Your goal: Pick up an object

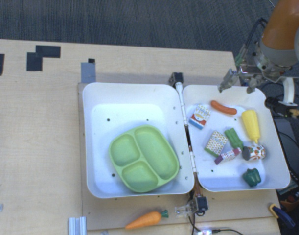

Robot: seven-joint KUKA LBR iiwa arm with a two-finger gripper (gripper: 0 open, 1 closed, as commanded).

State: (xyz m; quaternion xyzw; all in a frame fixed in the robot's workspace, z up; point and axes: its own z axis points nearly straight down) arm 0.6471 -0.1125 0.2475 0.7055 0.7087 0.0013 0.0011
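My gripper [237,86] hangs open over the far rim of the right bin [218,176], with nothing between its fingers. Just below it in the bin lies an orange-red sausage [223,107]. A yellow corn cob [251,124] lies to the right of that, and a small white and blue carton [200,116] to the left. Further forward sit a checkered packet [216,142], a green cucumber piece [233,137], a purple and white bar [227,155], a small round can [254,152] and a green pepper [252,176].
The left bin [105,106] holds a green divided plate [144,158]. An orange carrot [147,220] lies on the bench in front of the bins. A black clamp [176,78] sits at the far end of the seam between the bins.
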